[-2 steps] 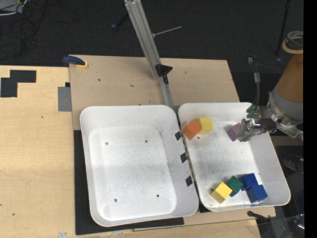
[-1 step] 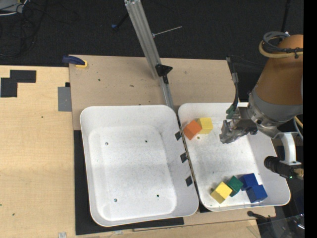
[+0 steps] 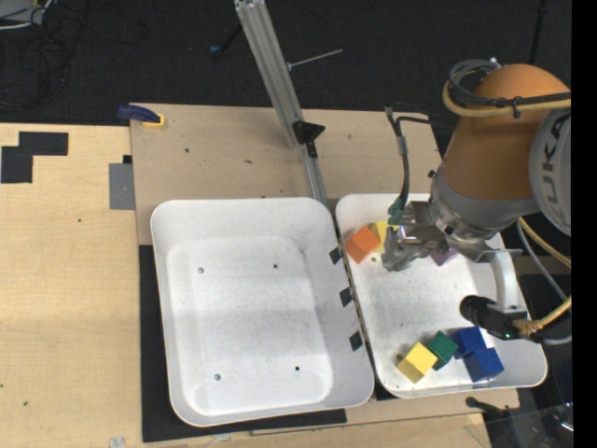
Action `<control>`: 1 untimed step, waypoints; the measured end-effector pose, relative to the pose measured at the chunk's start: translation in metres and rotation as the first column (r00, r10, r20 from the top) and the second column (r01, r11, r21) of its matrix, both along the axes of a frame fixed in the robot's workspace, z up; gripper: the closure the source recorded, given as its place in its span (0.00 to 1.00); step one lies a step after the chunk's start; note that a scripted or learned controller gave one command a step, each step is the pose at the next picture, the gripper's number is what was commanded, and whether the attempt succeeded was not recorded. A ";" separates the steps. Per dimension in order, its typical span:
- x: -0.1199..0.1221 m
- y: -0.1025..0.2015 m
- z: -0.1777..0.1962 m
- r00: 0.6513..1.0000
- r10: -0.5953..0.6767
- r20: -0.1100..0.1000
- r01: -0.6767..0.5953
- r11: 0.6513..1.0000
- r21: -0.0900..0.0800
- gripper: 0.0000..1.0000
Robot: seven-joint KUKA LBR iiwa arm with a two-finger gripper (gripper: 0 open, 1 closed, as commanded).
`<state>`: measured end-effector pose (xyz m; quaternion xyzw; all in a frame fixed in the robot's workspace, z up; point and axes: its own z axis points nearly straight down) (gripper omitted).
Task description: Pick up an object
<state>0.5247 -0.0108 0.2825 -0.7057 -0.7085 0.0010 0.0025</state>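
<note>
1. Pincer (image 3: 399,248) sits low in the right bin (image 3: 410,292); its grip state cannot be told.
2. Orange block (image 3: 363,243) lies just left of it.
3. Yellow block (image 3: 417,361), green block (image 3: 442,349) and blue blocks (image 3: 478,353) cluster near the front rim.

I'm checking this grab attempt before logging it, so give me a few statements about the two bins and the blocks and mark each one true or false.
1. The orange block lies in the right bin. True.
2. The yellow block sits in the left bin. False: it sits near the right bin's front edge.
3. A green block touches the yellow block. True.
4. The hand hovers above the left bin. False: it is over the right bin, beside the orange block.
5. The blue blocks lie at the right bin's far edge. False: they lie at the front, beside the green block.
</note>
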 end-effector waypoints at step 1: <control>-0.007 0.054 -0.023 1.000 0.001 -0.001 -0.001 1.000 0.000 1.00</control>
